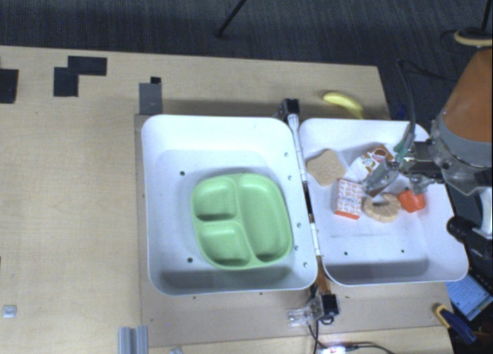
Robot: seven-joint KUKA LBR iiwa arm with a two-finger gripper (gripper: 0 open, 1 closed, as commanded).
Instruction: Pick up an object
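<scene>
The right bin (385, 256) holds several small items: a tan bread-like slice (325, 166), a red and white packet (347, 198), a white and red wrapper (370, 162), a round tan cookie-like piece (383, 209) and a small orange block (413, 202). My gripper (379, 182) hangs low over the cluster, just above the round tan piece and between the packet and the orange block. Nothing shows held between its fingers. The arm comes in from the right.
The left bin (166, 191) contains a green divided tray (240, 219). A yellow banana-shaped item (343, 102) lies on the bench behind the right bin. A clamp (290, 108) sits at the bins' shared back edge, and cables at the front.
</scene>
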